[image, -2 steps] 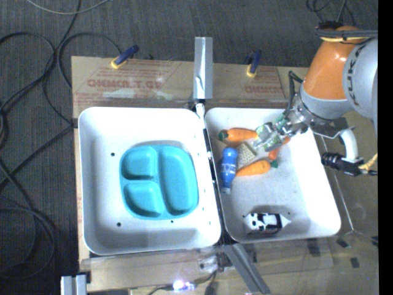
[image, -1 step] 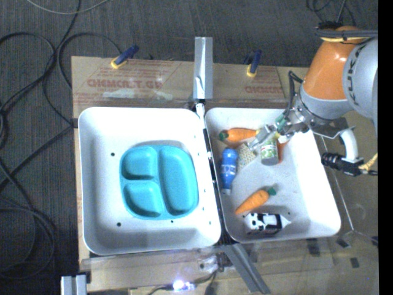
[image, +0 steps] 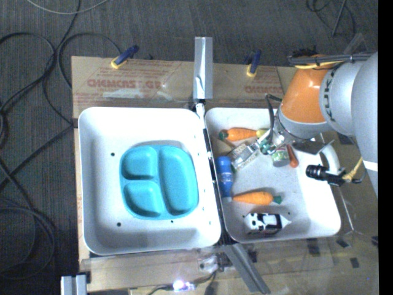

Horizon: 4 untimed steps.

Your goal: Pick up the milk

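White-and-black milk carton (image: pixel 265 222) lies ungrasped just below the carrot (image: pixel 253 197); gripper (image: pixel 255 150) well above, grip state unclear.

**Bench layout**

Two bins side by side. Left bin (image: pixel 98 183) holds a divided tray (image: pixel 159 180) at its centre. Right bin (image: pixel 319 217): one carrot (image: pixel 241 134) at far left, a bottle (image: pixel 225 176) along the left wall, 2nd carrot (image: pixel 253 197) mid-bin just right of it, milk (image: pixel 265 222) nearest the front. My gripper (image: pixel 261 147) sits btwn the two carrots, my arm (image: pixel 325 100) to its right.
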### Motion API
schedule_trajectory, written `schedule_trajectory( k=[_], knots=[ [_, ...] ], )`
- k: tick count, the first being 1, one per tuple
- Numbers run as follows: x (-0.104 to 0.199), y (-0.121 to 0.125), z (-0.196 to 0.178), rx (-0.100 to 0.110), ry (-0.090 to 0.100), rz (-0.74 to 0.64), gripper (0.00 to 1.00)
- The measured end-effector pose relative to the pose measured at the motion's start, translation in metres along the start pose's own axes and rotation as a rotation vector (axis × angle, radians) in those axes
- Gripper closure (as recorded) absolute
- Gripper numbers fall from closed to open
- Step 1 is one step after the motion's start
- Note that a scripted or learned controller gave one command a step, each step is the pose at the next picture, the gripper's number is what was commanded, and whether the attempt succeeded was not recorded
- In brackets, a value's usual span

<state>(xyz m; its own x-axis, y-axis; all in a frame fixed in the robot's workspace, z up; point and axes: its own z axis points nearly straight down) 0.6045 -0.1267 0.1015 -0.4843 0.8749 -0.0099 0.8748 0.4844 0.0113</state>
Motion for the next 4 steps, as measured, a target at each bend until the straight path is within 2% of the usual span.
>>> schedule_trajectory(
  k=[1, 2, 3, 4],
  knots=[
    [0.011, 0.009, 0.005, -0.001, -0.016, -0.138, 0.00],
    [-0.010, 0.046, 0.007, 0.036, 0.025, -0.186, 0.00],
    [0.013, 0.010, 0.005, -0.007, -0.008, -0.350, 0.00],
    [-0.007, 0.044, 0.005, 0.033, 0.029, -0.421, 0.00]
  ],
)
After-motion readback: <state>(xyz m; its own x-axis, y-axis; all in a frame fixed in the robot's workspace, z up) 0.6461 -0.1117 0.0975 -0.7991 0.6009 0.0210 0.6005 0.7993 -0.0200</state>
